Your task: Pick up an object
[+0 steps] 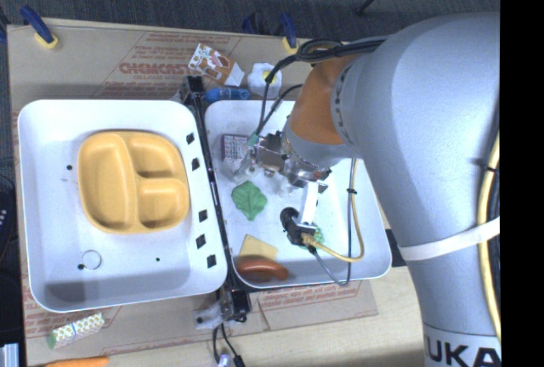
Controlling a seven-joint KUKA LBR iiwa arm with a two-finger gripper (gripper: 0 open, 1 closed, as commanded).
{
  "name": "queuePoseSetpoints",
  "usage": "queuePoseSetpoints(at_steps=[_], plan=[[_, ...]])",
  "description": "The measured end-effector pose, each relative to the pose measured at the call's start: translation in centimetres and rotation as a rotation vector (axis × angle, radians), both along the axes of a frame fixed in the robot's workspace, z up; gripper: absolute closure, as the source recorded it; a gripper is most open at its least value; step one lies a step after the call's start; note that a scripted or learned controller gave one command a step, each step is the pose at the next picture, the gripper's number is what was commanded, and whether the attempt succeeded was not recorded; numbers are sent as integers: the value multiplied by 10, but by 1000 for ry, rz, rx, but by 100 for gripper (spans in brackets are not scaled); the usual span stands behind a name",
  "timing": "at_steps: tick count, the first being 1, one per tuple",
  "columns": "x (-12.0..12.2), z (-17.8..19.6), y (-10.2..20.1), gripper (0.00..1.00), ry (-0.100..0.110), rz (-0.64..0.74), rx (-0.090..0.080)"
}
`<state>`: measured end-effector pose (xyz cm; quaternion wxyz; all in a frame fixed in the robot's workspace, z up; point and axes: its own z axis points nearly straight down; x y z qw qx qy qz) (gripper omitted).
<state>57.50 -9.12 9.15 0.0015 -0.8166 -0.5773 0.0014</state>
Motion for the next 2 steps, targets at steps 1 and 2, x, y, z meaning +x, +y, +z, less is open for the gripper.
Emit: queuePoseSetpoints(at_steps=[1,2], plan=[[82,0,-1,0,-1,63,1],[29,0,0,0,1,150,1]])
